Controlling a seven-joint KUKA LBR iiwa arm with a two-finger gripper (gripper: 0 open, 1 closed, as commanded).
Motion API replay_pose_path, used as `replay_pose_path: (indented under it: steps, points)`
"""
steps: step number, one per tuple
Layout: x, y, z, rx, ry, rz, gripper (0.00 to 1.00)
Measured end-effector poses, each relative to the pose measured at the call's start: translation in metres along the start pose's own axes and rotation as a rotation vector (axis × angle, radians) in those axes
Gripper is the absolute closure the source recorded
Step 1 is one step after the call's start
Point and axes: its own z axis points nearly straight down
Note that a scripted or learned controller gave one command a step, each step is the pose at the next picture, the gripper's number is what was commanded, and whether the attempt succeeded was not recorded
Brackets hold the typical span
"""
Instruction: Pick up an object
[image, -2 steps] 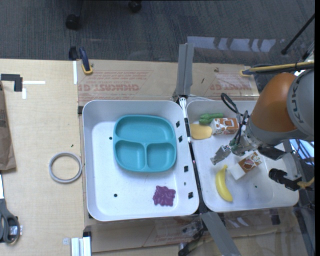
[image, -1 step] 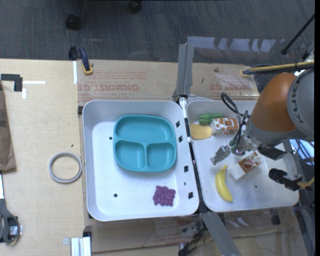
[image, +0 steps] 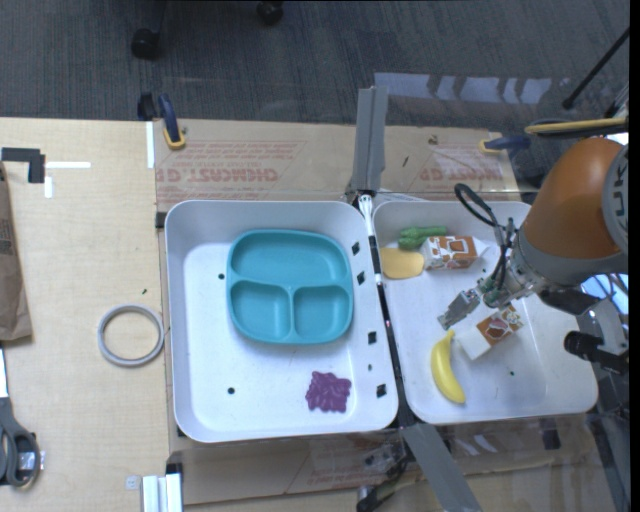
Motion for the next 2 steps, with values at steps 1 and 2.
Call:
replay_pose_path:
  steps: [1,2]
  points:
    - [0.026,-0.039,0.032,-0.008,-0.004,0.056,0.00]
    - [-0.032,-0.016,0.013,0.000,0.000,-0.123,0.00]
